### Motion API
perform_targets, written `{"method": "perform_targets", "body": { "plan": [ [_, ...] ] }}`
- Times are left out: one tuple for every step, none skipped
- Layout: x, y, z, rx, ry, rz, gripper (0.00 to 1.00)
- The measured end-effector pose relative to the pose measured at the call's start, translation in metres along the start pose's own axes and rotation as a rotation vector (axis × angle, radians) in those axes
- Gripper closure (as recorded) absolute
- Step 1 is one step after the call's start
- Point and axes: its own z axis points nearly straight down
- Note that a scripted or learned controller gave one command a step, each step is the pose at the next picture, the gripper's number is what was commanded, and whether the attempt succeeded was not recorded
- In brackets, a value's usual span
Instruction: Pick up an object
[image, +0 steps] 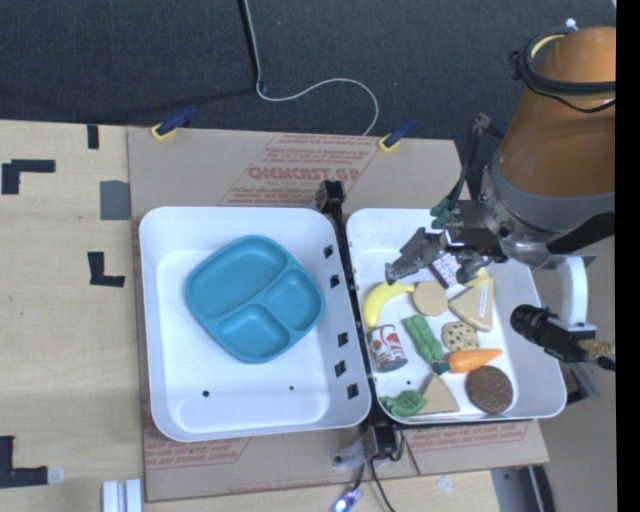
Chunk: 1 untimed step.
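1. I reach in from the right, my grey arm with its orange band (570, 65) hanging over the right-hand shallow white bin (530, 408).
2. My fingers (408, 265) sit low over the upper part of that bin, just above the yellow plastic banana (381, 299) and beside the tan round biscuit (431, 298).
3. Whether my fingers are released or clenched I cannot tell; the dark metal parts blur together, and I see nothing clearly between them.
4. A small purple and white packet (443, 269) lies just under my wrist, partly hidden by it.
5. The things to pick are all in this right bin: the banana at the left, a red and white toy can (387, 347) below it, and a green pea pod (422, 338) beside the can.
6. Further right lie a pale wedge of toy cheese (476, 305), a chocolate-chip cookie (459, 336), an orange carrot (472, 359) and a brown round patty (490, 388).
7. At the bin's lower edge rest a green leafy piece (404, 404) and a tan triangular slice (440, 395), touching one another.
8. The left-hand white bin (165, 330) holds a blue plastic plate with three compartments (254, 297), well apart from my fingers.
9. Both bins stand side by side on a brown cardboard sheet (290, 170) on the bench.
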Motion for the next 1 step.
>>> {"method": "perform_targets", "body": {
  "plan": [
    [-0.0038,0.0003,-0.0035,0.012,-0.004,0.007,1.0]
  ]
}}
